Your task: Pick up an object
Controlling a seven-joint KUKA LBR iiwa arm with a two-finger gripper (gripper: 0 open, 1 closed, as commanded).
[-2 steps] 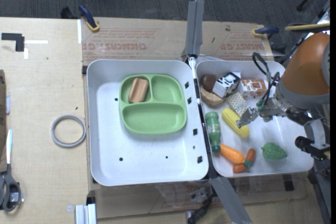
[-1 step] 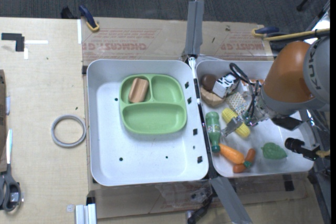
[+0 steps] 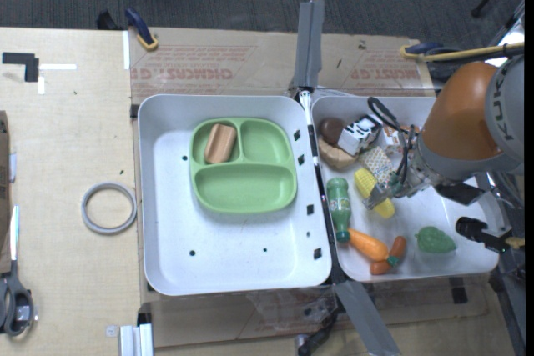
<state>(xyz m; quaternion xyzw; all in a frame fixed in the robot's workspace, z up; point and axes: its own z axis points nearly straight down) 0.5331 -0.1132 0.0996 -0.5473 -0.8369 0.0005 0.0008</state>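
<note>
Reaching in from the right side of the frame, the arm hangs low over the right bin. Its gripper is down among the toys there, right at the yellow corn, and seems to touch it. I cannot tell how the gripper is set or whether it has the corn. Just left of the corn lies a green bottle. Below it lie a carrot and a green leafy toy. In the left bin sits a green plate with a brown sausage in its upper left part.
</note>
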